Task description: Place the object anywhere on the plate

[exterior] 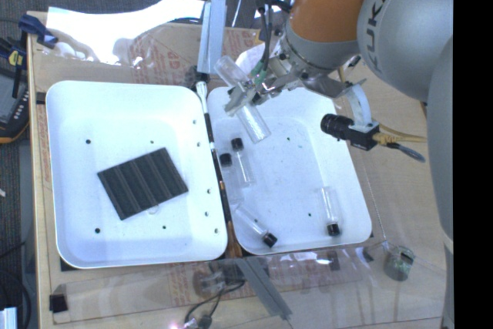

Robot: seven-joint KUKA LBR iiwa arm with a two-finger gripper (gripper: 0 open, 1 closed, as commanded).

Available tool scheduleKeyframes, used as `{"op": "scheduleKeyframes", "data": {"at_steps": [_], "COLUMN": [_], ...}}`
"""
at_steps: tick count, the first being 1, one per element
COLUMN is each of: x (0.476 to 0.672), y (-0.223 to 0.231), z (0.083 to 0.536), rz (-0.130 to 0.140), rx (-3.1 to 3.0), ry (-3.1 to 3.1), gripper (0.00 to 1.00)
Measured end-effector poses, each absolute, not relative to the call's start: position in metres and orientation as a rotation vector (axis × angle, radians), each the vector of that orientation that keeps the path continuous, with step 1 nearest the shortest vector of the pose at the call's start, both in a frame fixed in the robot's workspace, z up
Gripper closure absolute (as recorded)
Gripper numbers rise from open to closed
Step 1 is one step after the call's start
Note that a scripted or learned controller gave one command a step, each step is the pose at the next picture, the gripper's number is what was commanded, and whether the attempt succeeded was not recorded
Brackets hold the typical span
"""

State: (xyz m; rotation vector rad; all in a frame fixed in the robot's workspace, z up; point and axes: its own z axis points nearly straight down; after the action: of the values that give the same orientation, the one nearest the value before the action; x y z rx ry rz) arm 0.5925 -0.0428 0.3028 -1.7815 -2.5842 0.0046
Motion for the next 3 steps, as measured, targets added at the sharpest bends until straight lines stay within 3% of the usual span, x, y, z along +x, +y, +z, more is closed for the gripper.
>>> {"op": "scheduleKeyframes", "data": {"at_steps": [1,2,3], "x": [0.637,0.646,0.646], "y": [0.047,0.163,0.164], "z": [0.272,0.258,0.268], "rz": [0.003,0.001,0.002], "rx": [-1.585,-1.378,-1.372], "ry": [-2.711,-2.822,-2.825], "gripper": [1.00,1.00,1.00]}}
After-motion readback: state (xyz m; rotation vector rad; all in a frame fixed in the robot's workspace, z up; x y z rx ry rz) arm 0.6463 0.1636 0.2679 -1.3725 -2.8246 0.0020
